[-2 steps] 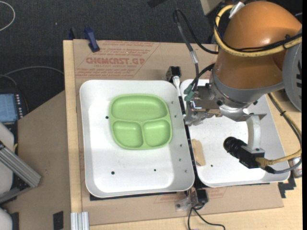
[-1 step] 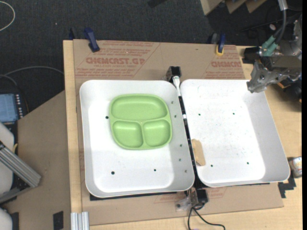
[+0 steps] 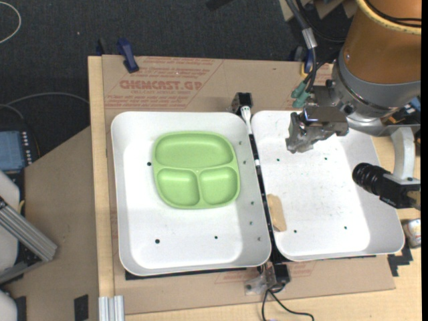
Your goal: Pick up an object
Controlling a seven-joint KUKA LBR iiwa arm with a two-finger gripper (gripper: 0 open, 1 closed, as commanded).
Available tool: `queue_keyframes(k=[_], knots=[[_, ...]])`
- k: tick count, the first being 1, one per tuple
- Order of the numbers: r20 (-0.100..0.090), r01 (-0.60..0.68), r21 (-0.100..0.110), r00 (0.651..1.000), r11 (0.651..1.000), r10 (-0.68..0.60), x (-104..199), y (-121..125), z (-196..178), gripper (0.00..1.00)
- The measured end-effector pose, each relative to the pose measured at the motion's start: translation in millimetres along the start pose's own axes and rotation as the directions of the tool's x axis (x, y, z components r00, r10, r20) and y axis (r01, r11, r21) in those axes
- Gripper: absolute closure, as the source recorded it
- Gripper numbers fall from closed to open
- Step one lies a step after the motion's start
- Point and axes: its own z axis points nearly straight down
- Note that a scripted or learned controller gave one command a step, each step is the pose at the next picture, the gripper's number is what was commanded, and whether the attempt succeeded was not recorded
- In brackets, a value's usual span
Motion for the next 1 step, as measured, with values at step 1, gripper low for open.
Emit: queue_keyframes(k=[1], knots=[[0.0,-0.003,-0.002,1.0,1.0,0.003,27.7,0.2,4.9,1.0]])
